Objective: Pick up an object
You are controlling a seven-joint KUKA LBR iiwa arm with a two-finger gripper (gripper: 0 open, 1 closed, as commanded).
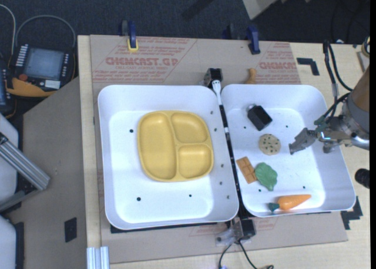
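The right bin (pixel 305 102) holds a black block (pixel 258 117), a round speckled cookie (pixel 269 144), a tan cracker (pixel 246 170), a green leafy piece (pixel 266 175) and an orange carrot (pixel 292 202). My gripper (pixel 315 139) hovers over the right half of this bin, to the right of the cookie. Its fingers (pixel 302 141) stand apart with nothing between them. The arm enters from the right edge.
The left bin (pixel 111 162) holds a yellow divided plate (pixel 175 144). A black clip (pixel 213 76) sits at the top where the two bins meet. Cables run along the bench's right side.
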